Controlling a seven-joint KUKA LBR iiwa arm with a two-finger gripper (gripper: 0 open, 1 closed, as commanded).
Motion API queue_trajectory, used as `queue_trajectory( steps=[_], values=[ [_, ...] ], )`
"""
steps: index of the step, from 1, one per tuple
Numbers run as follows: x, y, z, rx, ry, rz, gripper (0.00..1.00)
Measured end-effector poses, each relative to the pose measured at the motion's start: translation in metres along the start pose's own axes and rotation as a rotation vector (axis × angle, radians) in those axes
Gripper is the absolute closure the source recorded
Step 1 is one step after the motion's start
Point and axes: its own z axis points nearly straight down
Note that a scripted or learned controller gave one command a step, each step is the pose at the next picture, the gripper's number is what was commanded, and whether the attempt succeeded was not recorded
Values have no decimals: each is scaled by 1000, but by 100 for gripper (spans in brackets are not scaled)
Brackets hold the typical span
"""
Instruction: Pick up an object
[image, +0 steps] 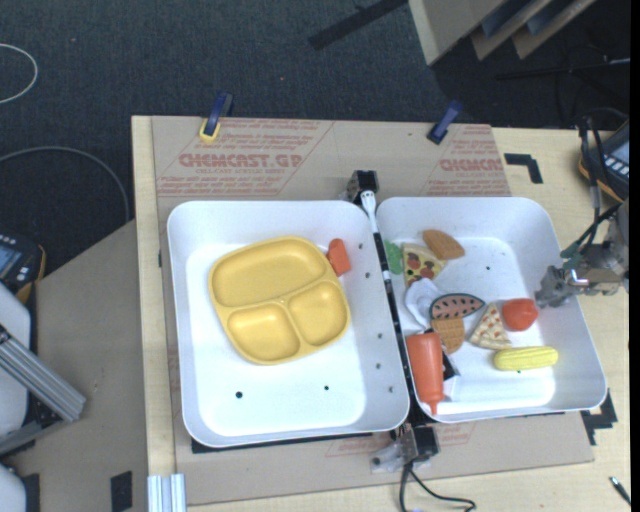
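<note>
Near edge of frame: right bin (575, 385) holds the clutter. Lower centre, a carrot (425, 368) lies along the bin's left wall, lengthwise toward the camera. Just right of it, corn (524, 357) lies flat on the bin floor, clear on its near side.

Mid frame: tomato (518, 314) sits just above the corn, touching or nearly touching a pizza slice (490, 330). A watermelon slice (457, 305) lies left of that, over a pale scrap.

The gripper (553, 285) is at the right edge of the bin, just right of the tomato and slightly above it in frame. Nothing is seen between its fingers; whether they are spread or closed, cannot tell at this size.

Left bin (190, 300): yellow plate (278, 299) with three compartments, a small orange piece (339, 257) touching its upper right rim.

Far: bread (443, 243) and a second pizza slice (420, 265) at the right bin's upper left.

Judgement: the tomato is the likeliest target, being nearest. It looks like a light, hard plastic toy, round and smooth, so apt to squirt out of a pinch. Take it across its widest middle, jaws clear of the pizza slice.
</note>
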Motion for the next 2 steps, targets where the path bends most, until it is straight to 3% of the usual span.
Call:
queue_trajectory(
  steps=[1,2],
  values=[
    [0,1,1,6,2,0,100],
    [51,5,-9,7,5,-3,100]
  ],
)
